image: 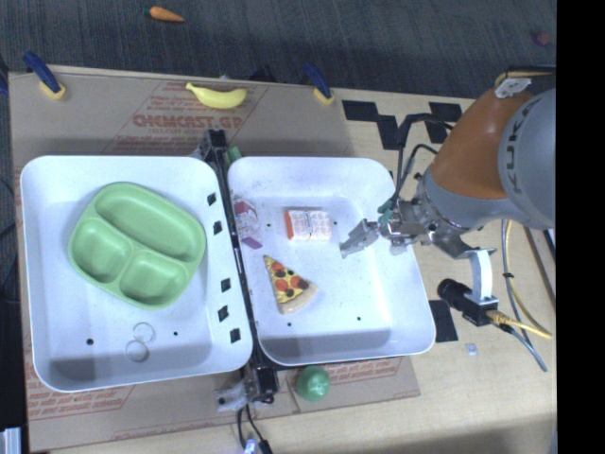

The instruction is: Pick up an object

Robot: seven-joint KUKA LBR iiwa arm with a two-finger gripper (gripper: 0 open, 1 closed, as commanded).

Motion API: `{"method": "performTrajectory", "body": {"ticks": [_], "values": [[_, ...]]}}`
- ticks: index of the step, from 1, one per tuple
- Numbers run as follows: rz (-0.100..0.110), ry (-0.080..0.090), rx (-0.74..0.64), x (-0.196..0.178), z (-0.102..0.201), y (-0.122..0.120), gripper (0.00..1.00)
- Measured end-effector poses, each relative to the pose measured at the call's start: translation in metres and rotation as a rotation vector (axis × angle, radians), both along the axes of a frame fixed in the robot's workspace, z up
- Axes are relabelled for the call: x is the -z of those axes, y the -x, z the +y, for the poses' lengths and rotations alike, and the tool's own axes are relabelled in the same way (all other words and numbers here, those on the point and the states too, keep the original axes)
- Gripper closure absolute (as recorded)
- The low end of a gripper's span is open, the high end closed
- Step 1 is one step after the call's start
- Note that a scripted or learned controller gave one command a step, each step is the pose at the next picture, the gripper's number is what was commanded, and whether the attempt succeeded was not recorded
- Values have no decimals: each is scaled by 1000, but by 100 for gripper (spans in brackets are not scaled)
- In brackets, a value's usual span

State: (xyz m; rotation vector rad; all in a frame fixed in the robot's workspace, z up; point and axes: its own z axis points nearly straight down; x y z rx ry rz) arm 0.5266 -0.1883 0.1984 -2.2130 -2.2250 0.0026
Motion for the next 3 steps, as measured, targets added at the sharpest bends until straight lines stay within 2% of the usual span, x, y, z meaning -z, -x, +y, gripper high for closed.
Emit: {"method": "performTrajectory", "body": {"ticks": [1, 2, 3], "values": [[-3, 3, -1, 107, -23, -9, 0], [-1, 1, -3, 106, 29, -69, 0], [1, 0, -6, 97, 29, -68, 100]]}}
